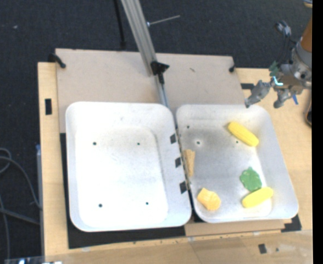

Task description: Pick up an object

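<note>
The right bin (227, 120) holds a yellow oblong piece (243, 133) near its back, a green lumpy piece (251, 179), another yellow oblong piece (257, 197) at the front right, an orange-yellow chunk (209, 199) at the front left, and a tan wedge (189, 161) against the left wall. My gripper (269, 95) hangs above the bench just beyond the right bin's back right corner, its two fingers spread apart with nothing between them.
The left bin (120, 164) lies beside the right one. A slanted aluminium post (139, 29) rises from the back between the bins. Cables (2, 169) lie on the dark floor at the left.
</note>
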Tool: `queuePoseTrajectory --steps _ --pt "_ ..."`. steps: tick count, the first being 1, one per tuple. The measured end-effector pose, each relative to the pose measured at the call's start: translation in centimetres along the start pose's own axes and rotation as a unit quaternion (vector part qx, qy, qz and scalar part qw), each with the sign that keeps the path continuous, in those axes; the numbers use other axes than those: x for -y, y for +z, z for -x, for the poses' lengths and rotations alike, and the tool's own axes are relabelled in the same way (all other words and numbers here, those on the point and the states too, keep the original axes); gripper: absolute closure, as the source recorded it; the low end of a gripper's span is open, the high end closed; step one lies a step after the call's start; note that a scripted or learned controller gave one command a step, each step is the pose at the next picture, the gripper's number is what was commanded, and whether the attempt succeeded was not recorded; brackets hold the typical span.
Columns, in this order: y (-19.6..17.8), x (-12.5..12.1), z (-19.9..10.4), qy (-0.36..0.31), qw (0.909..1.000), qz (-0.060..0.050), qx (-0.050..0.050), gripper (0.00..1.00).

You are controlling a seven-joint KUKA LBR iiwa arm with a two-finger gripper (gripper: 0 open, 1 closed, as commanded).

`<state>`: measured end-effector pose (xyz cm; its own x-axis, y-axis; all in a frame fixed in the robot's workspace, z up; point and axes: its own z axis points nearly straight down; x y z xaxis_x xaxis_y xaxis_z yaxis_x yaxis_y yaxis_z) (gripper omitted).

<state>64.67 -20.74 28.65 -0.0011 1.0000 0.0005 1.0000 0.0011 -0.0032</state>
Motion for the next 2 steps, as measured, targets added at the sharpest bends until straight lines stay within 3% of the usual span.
queuePoseTrajectory --steps 1,2 --pt "-0.4 0.0 0.1 -0.001 1.0000 0.002 0.002 0.00" --pt "5.9 -0.4 0.0 -0.001 1.0000 -0.001 0.001 0.00"
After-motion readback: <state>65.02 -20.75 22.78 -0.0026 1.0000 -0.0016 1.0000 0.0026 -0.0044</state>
